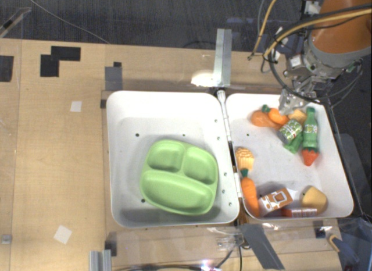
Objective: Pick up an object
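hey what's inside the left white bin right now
The left white bin holds one thing: a green divided plate with three compartments, lying flat toward the bin's front. Whatever might lie beneath the plate is covered and cannot be seen.

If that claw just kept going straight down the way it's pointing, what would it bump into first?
Probably the cluster at the right bin's far end: the gripper hangs above the small carrot and green can. Depth is unclear, so which comes first is uncertain.

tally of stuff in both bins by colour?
Green: 3 (divided plate, can, bottle)
Orange: 3 (long carrot, small carrot, rounded piece)
Tan/yellow: 3 ()
Brown carton: 1
Red piece: 1
Total: 11
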`<state>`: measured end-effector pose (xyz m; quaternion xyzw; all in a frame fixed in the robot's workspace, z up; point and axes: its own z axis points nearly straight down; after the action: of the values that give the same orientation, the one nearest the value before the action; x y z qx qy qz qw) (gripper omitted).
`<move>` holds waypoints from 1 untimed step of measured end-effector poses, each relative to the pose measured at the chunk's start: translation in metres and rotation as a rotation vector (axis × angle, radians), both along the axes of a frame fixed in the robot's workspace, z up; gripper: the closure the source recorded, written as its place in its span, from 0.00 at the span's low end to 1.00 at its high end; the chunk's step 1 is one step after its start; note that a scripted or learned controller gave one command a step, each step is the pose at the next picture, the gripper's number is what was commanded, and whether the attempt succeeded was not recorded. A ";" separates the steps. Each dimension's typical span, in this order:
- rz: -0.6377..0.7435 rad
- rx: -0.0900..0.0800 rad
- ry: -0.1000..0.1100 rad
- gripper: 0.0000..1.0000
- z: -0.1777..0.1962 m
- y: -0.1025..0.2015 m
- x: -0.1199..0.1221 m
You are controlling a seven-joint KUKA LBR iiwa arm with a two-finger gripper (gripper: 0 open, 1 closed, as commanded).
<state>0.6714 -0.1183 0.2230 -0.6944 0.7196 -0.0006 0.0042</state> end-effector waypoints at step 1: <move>-0.144 0.002 0.001 1.00 0.025 0.072 0.000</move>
<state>0.6712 -0.0464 0.2476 -0.6409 0.7676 0.0001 0.0046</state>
